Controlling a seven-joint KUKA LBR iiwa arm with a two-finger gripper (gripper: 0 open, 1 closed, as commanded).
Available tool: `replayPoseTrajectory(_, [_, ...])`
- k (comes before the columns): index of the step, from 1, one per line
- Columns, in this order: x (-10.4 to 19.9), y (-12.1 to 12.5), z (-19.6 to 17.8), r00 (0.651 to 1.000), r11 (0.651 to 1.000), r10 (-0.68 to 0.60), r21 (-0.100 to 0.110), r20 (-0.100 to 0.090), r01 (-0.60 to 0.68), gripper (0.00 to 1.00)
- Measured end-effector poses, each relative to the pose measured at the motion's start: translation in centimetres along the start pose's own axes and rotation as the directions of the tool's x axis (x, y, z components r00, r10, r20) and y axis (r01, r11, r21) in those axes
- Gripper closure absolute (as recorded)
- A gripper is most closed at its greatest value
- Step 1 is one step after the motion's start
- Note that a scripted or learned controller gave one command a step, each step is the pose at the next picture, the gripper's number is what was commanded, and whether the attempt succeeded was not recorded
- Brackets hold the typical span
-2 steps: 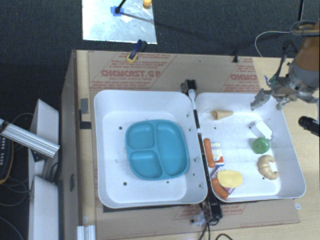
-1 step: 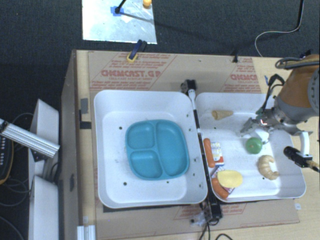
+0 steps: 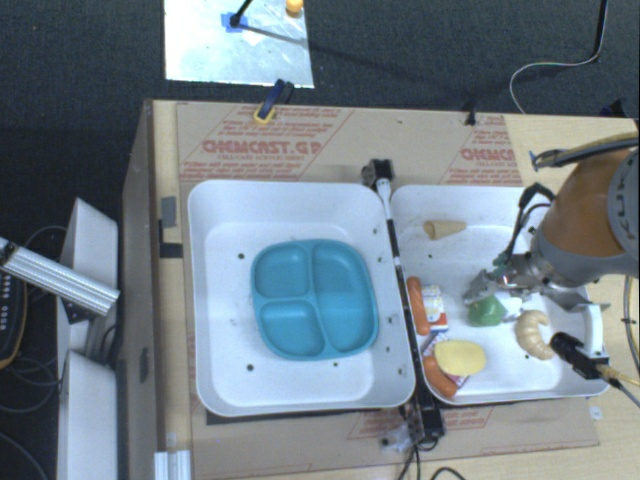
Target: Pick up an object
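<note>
Two shallow white bins sit side by side on the bench before us. We see the left bin [image 3: 220,268] holding a blue plastic plate with four compartments [image 3: 314,299], lying flat near its middle. The right bin [image 3: 470,208] carries the small items. A green rounded object [image 3: 487,311] rests near the middle of that bin, and the two-finger gripper [image 3: 492,282] hovers just above and beside it, at its upper left edge. We cannot tell whether the claw is released or clenched, since its tips are too small and blurred, and we see nothing clearly between them. The grey arm with its orange band [image 3: 590,213] reaches in from the right.

To the right of the green object lies a pale tan curved piece shaped like a croissant [image 3: 535,333]. Toward the near edge we find a yellow oval object [image 3: 461,357], touching an orange carrot-like stick [image 3: 438,376]. Another orange stick [image 3: 417,305] lies along the divider, beside a small white and red packet [image 3: 433,302]. A beige cone-shaped piece [image 3: 444,229] rests toward the far side, well apart from the rest.
</note>
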State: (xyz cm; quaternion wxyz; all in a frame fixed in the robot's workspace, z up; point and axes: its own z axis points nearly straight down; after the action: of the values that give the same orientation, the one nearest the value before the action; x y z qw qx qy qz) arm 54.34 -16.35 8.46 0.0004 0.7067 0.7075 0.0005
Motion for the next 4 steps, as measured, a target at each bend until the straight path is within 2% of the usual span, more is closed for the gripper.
replayPoseTrajectory(1, [2.3,-2.2,0.0,1.0,1.0,0.0,-0.001,0.001,0.0,0.0])
replayPoseTrajectory(2, [-1.6,1.0,-6.0,1.0,1.0,0.001,-0.003,0.002,-0.001,0.0])
replayPoseTrajectory(3, [-4.3,11.6,-12.8,1.0,1.0,-0.003,-0.006,0.003,0.003,0.0])
replayPoseTrajectory(4, [2.6,6.6,-5.1,1.0,1.0,-0.003,0.002,-0.001,0.003,0.0])
